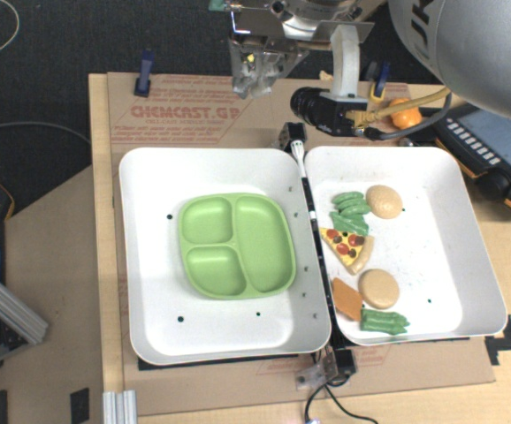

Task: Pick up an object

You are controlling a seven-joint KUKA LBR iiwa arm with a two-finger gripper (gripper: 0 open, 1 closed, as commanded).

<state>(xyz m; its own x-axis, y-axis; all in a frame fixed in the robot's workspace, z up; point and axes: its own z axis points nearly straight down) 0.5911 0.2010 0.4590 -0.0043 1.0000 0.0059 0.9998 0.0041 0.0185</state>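
Hanging high at twelve o'clock, above the back edge of the bench, the gripper [255, 71] sits well apart from both bins, its fingers blurred and foreshortened; whether they stand apart or together cannot be told, and nothing shows between them.

The candidates for picking all lie in the right bin [450, 237], crowded toward its nine o'clock side: a green bean pod [350, 203] touching a tan bun [384, 200] at the top, a pizza slice [347, 247] just below, then a second bun [378, 288] with an orange wedge [347, 299] and another green pod [384, 321] pressed close at six o'clock. The left bin [149, 237] bears a green divided plate [236, 244].

The likely trouble is the crowding. Fingers descending on one piece may straddle a neighbour, nudge it aside, or close on two at once. The pizza and pods lie flat and low, so fingers could skid over them, and anything near the shared wall leaves little clearance.

Both bins rest on a cardboard sheet [185, 113] over the bench; cables [397, 122] trail at one o'clock.
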